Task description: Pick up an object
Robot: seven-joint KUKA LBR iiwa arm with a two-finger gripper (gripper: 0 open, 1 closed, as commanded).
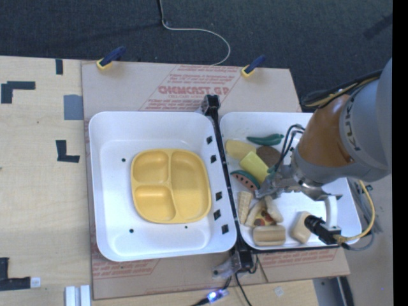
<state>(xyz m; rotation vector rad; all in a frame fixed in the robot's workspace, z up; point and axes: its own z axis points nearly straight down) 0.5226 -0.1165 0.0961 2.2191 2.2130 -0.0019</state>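
My gripper (269, 191) hangs low in the right bin (344, 217), over a pile of toy food. Just under and around it lie a tan bread stick (244, 207), a pizza-like slice (265, 217) and a red-and-green slice (245, 179). A yellow block (254, 165) and a pale yellow piece (238, 148) sit up and to the left of it, with a green piece (265, 139) and a brown piece (268, 155) behind them. The wrist hides what lies directly beneath the gripper.
A tan cylinder (269, 236) and a cream lump (301, 227) lie by the right bin's front wall. The left bin (108, 171) holds a yellow divided plate (171, 185). A black divider (220, 171) separates the bins. The arm's grey and orange body (338, 139) covers the right bin's far right part.
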